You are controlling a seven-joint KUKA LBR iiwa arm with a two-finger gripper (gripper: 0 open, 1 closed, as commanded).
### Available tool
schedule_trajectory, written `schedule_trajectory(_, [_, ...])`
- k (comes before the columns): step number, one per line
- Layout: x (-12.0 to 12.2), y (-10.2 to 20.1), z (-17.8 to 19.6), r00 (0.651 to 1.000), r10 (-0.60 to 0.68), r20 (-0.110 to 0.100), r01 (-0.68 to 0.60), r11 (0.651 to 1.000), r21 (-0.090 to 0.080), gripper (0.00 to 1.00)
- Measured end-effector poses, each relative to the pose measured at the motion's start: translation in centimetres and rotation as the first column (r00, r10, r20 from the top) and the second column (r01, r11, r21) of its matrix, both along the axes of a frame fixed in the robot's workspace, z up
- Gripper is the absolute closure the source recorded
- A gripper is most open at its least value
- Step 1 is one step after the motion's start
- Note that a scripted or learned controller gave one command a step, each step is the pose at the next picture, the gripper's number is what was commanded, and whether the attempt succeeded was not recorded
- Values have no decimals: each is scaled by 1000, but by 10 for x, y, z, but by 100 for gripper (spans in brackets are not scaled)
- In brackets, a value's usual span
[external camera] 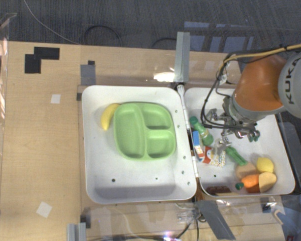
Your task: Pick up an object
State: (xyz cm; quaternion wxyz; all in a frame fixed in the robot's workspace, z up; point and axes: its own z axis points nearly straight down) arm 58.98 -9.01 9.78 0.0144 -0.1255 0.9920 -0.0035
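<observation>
Gripper [221, 145] poised low over right bin [286, 182] clutter — finger state cannot be told; green bottle [200, 130] likely light, rigid, slippery — grasp mid-body.

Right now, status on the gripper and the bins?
Gripper low over right bin, among crowded toys. Nothing seen held. Green tray and banana in left bin.
</observation>
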Motion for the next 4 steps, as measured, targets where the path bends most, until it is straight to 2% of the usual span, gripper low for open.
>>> schedule_trajectory(1, [75,9,-7,981,196,-13,-196,981,0,0])
schedule_trajectory(2, [-8,-18,-7,993,114,-16,-114,993,1,0])
schedule_trajectory(3, [-52,-18,-7,1000,-27,-7,27,1000,2,0])
schedule_trajectory(4, [36,-1,-9,1000,-1,-17,1,1000,5,0])
